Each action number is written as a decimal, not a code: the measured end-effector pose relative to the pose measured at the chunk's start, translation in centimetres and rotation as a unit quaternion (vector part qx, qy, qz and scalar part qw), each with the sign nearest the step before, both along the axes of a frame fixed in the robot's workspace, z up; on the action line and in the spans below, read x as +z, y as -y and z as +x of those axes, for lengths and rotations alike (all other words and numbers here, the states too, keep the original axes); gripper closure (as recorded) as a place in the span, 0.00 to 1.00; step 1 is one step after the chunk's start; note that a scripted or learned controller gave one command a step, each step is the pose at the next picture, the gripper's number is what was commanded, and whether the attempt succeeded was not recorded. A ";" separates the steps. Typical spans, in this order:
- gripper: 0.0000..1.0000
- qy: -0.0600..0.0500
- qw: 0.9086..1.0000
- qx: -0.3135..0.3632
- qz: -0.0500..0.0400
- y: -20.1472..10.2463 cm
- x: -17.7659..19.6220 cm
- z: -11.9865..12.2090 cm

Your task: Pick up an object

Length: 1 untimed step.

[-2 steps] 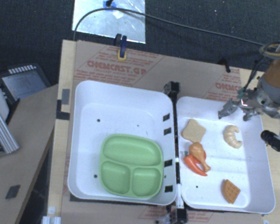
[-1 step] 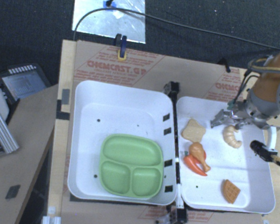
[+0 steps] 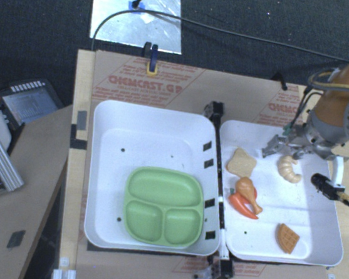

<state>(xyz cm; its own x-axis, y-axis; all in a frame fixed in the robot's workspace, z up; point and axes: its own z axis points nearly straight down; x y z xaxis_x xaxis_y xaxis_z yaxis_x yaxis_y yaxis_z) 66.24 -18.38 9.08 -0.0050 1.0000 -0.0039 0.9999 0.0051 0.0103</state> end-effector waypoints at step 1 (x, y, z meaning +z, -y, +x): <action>1.00 0.006 1.000 0.001 -0.004 0.2 1.4 0.3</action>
